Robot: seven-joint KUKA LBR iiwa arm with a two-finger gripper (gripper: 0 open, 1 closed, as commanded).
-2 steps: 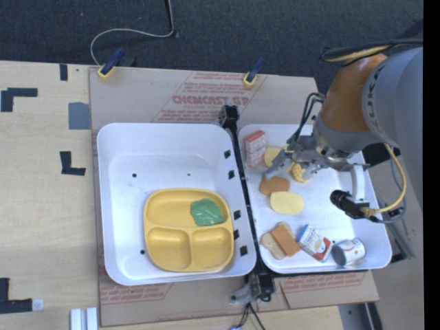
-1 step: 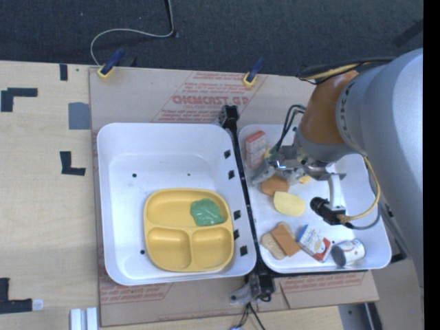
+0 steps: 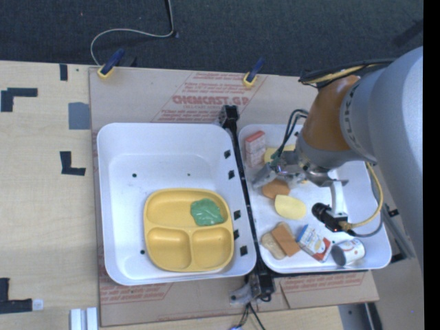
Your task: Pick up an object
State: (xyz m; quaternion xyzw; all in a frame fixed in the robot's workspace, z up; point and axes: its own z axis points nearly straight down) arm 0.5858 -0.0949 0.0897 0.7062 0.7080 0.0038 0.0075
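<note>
- Nearest the camera, along the front wall of the right bin (image 3: pixel 375 256), lie a white cup (image 3: pixel 348 251) on its side, a small carton (image 3: pixel 313 242) and a brown bread slice (image 3: pixel 281 240); all look light, the cup round and apt to roll.
- In the left bin (image 3: pixel 113 184) sits a yellow tray (image 3: pixel 187 236) bearing a green lump (image 3: pixel 207 212).
- Mid-bin, the pale yellow piece (image 3: pixel 290 206) looks smooth and slippery; a grip across its narrow width seems best.
- Just behind it the claw (image 3: pixel 283 172) hangs low over a brown item (image 3: pixel 275 188), probably the target; whether it is wide or narrow cannot be told.
- Farthest, a red-and-white box (image 3: pixel 255 145) stands stiff by the dividing wall.
</note>
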